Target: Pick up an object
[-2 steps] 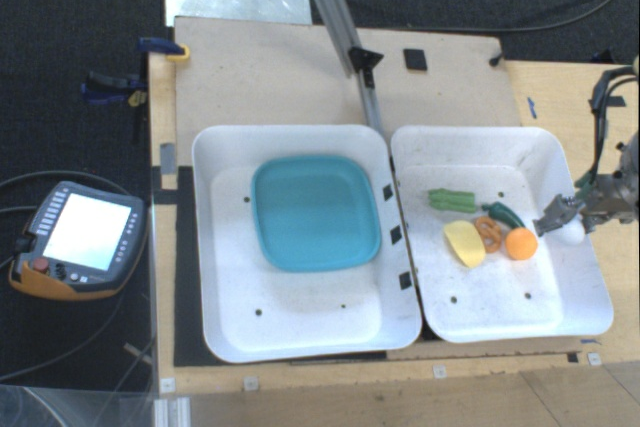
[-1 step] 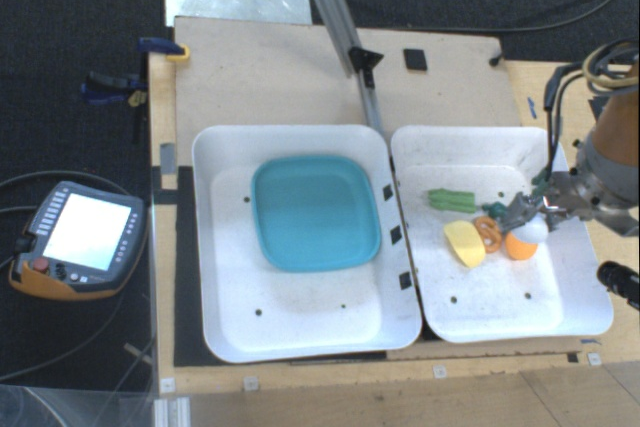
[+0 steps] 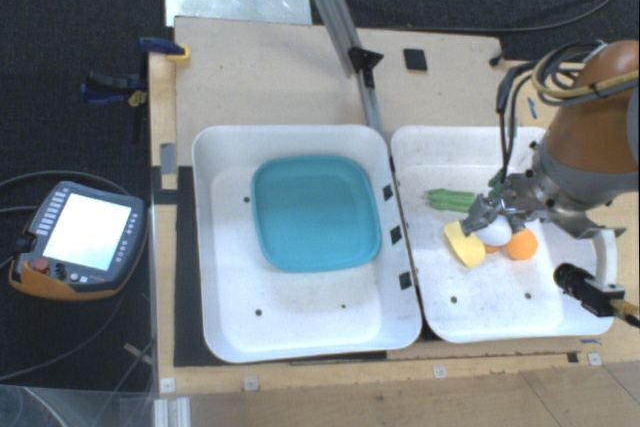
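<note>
In the right white bin (image 3: 440,315) the gripper (image 3: 492,221) hangs over a small white ball (image 3: 497,234); grip state I cannot tell. A yellow piece (image 3: 463,245), orange ball (image 3: 522,246) and green vegetable (image 3: 450,200) lie beside. The left bin (image 3: 225,315) holds 1 teal square plate (image 3: 315,213).

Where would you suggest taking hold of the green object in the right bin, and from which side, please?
Judging by its pose, grip the green object across its narrow width near the left end, coming straight down. It lies flat and long, running left to right on the right bin floor. Its right end sits close to the tool, the white ball and the yellow piece, so the left end looks freer.
</note>
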Robot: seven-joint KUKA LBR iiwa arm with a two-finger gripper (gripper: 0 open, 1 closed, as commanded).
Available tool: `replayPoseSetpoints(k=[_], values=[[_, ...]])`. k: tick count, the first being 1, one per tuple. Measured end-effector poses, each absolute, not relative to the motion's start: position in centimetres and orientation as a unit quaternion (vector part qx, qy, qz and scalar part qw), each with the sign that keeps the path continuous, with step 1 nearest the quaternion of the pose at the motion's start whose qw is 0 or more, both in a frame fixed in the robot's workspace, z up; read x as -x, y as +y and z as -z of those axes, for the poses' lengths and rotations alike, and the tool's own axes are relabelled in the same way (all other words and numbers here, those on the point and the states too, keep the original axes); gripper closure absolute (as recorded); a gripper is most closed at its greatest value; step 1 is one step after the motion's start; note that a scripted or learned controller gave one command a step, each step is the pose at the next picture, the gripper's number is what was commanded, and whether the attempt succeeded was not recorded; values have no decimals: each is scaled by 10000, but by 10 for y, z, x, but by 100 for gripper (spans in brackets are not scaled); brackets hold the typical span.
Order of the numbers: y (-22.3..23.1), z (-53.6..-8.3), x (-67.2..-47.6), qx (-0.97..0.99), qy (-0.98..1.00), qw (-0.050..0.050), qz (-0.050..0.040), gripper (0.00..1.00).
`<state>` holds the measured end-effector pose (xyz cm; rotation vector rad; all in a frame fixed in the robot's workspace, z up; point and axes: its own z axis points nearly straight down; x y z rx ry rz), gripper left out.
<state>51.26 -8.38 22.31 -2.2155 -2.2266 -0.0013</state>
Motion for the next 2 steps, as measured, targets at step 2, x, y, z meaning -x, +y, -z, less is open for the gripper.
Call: replayPoseSetpoints(k=[2], values=[[18, -218, -525, 7058, -7084, 3, 6, 100]])
